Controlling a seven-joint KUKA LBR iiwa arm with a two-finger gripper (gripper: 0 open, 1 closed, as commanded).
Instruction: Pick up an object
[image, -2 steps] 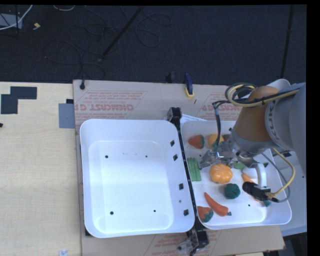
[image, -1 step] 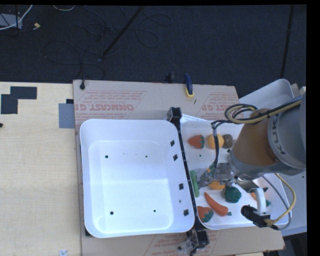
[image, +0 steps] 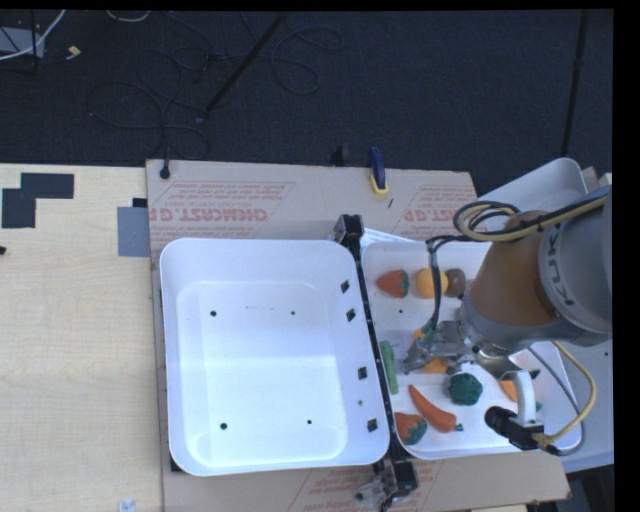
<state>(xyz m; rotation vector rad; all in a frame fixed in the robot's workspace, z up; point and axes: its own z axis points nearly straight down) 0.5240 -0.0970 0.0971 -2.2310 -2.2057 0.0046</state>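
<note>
The right bin (image: 400, 320) holds several small toy foods: a red strawberry-like piece (image: 393, 283), an orange ball (image: 431, 283), a dark green round piece (image: 465, 388), a red pepper (image: 431, 408) and a red-and-green piece (image: 411, 428). A green stick (image: 388, 366) lies along the bin's left wall. My gripper (image: 428, 353) reaches down into the middle of this bin, just left of the dark green piece, over a small orange item (image: 435, 366). The arm's wrist hides much of the bin's right side.
The left bin (image: 265, 355) sits beside the right one, sharing a black clipped divider (image: 365, 330). Cables loop over the arm near the right bin's far edge. Cardboard lies under both bins, with a wooden bench top to the left.
</note>
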